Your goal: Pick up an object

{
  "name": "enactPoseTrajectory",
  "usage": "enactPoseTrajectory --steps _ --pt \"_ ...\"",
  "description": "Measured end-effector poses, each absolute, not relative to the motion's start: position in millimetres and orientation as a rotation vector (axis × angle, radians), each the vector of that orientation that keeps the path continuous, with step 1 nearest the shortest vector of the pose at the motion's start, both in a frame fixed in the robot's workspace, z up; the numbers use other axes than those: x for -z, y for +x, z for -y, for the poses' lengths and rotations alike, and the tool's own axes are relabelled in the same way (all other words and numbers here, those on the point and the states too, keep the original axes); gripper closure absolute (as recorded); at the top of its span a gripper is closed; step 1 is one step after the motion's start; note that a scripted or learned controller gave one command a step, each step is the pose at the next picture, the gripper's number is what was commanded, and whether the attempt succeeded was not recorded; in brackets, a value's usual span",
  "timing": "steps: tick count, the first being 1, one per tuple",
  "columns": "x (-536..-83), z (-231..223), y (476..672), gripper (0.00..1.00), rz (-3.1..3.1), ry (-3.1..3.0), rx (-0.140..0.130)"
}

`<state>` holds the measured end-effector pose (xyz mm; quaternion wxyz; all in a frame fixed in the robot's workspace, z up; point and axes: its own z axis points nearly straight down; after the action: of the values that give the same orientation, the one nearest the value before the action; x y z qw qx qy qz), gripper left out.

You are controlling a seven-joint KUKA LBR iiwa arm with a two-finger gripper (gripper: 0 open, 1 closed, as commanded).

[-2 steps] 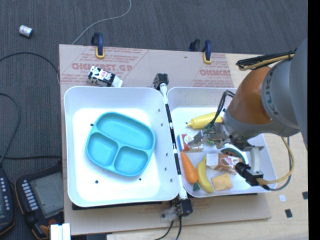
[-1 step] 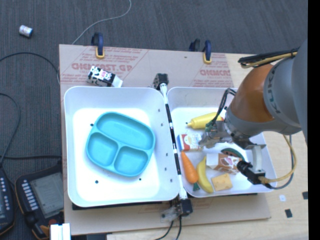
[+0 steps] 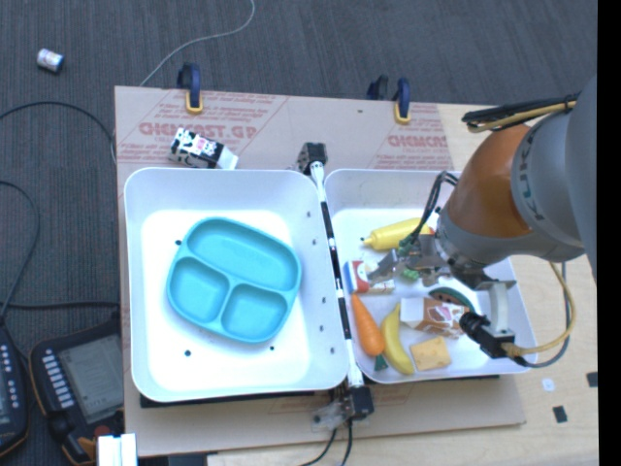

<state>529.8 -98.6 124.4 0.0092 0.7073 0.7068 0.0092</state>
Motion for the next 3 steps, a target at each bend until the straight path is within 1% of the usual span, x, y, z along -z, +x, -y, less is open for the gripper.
enactPoseTrajectory --steps 1,2,3 --pt "-91 95 533.3 0.00 -2.222 2.217 -0.015" --pt "-105 99 536.4 1.00 -2.206 2.210 -0.019" --pt "-104 99 536.0 0.00 -2.206 2.211 -0.018"
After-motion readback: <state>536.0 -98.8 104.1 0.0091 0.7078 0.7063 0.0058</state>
